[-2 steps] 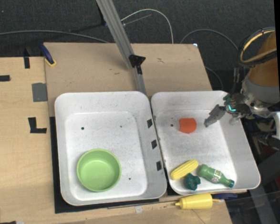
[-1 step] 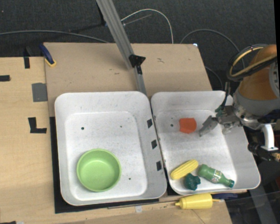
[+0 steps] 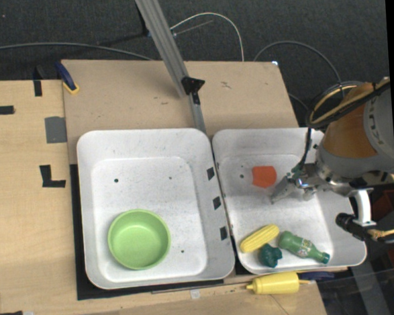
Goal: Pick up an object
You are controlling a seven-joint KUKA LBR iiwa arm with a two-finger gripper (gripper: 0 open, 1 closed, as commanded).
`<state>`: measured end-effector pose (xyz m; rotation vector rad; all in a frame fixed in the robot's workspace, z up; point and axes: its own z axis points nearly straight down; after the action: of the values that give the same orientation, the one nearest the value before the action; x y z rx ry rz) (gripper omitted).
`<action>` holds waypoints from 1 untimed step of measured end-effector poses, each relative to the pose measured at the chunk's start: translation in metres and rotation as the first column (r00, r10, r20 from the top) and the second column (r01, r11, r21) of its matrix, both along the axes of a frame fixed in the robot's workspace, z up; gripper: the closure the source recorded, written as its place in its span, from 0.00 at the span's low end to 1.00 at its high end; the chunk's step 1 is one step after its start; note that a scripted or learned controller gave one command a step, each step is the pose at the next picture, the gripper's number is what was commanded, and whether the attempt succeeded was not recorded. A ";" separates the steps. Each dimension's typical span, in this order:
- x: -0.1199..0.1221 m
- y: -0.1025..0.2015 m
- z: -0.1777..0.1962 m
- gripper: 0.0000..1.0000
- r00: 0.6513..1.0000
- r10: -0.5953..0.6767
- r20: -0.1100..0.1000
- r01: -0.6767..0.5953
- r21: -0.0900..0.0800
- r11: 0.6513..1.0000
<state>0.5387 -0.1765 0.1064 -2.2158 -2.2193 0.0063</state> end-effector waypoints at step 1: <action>0.000 0.000 -0.018 0.00 1.000 0.000 0.006 0.000 -0.003 1.000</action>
<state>0.5387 -0.1762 0.0885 -2.2199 -2.2234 0.0029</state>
